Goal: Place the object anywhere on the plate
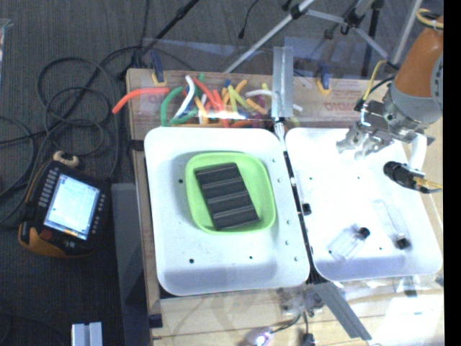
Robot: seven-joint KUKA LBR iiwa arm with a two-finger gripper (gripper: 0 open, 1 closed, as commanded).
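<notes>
Camera view: the black block (227,195) lies flat on the green plate (194,206) in the left bin (216,276), so the placing looks done. The tool (365,141) hovers over the right bin's (403,265) far edge, holding nothing; its spread I cannot tell. Two clear vials (349,242) lie near the front.

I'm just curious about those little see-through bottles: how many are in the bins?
2, both in the right bin: one clear bottle near its front middle, another clear bottle nearer the right edge. Being transparent, more could go unnoticed.
</notes>
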